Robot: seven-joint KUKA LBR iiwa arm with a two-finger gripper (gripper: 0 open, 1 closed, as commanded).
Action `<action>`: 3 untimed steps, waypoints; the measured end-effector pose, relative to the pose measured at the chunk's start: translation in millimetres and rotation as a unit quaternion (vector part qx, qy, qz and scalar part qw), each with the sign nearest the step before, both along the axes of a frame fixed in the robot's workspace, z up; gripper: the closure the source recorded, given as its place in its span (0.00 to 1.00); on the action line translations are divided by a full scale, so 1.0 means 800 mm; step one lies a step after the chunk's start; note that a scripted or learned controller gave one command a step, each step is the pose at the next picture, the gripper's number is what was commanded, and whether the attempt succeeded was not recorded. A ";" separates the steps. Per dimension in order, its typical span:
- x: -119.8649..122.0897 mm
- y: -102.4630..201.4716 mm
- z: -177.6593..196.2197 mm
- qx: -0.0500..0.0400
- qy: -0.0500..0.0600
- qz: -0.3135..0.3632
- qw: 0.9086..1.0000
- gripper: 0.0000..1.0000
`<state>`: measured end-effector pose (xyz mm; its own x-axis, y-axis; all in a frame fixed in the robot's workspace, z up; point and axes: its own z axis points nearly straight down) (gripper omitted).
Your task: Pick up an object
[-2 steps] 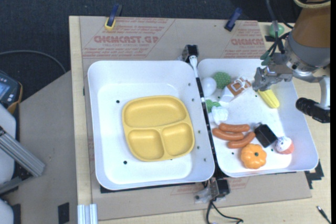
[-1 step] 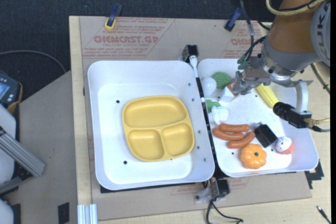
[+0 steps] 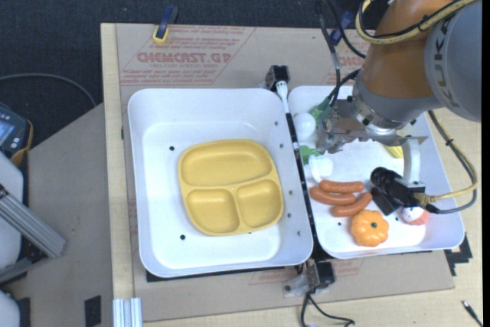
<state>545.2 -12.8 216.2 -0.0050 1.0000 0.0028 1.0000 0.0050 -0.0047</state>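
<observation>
Brown cardboard lines the bench point(image 3: 191, 53) under two white bins: the left bin point(image 3: 145, 165) holds a yellow divided plate point(image 3: 228, 186). In the right bin point(image 3: 440, 237), sausages point(image 3: 341, 195) and an orange pumpkin point(image 3: 369, 228) lie lower centre-right. The gripper point(image 3: 331, 135) sits low over that bin's upper left corner; whether it grips anything cannot be told.

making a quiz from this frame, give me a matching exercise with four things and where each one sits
Things:
1. yellow divided tray
2. orange pumpkin toy
3. sausages
4. yellow clamp

Places:
A. near corner of the right bin
B. far edge of the board, outside both bins
C. middle of the left bin
D. right bin, beside the wall shared with the left bin

Pairs: 1-C, 2-A, 3-D, 4-B
</observation>
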 end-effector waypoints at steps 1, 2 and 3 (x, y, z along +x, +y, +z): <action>-0.023 0.072 0.019 0.000 -0.001 0.001 1.000 1.00; -0.028 0.063 -0.003 -0.001 0.000 -0.003 1.000 1.00; -0.015 0.062 0.021 -0.001 -0.004 -0.002 1.000 1.00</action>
